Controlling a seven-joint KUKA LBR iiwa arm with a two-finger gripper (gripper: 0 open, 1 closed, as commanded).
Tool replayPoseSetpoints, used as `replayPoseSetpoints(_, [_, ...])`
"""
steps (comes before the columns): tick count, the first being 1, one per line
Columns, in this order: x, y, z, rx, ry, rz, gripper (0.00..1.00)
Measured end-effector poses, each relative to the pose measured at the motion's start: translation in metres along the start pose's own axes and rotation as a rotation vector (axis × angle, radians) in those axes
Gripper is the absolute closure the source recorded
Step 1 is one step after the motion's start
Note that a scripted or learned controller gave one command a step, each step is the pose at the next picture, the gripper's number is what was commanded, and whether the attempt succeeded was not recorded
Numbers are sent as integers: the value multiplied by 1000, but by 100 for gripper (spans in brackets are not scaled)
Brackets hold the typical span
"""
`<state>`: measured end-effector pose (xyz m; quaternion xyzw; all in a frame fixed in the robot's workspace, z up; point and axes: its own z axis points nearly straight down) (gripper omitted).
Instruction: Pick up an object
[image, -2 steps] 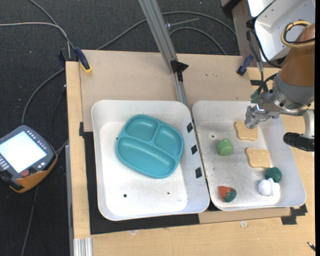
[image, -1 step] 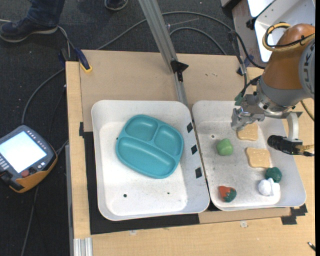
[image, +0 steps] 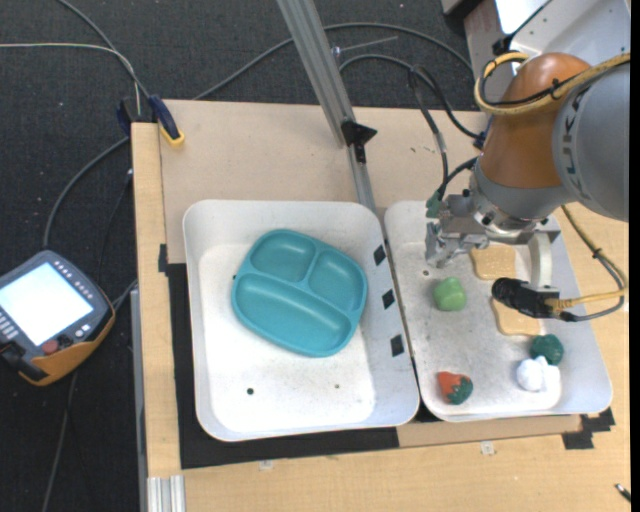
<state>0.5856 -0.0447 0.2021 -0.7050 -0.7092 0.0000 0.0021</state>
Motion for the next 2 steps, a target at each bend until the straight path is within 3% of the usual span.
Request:
replayPoseSetpoints(1, [52,-14,3,1,0,0,100])
replayPoseSetpoints(2, [111,-18,-16,-5,0,-2,100])
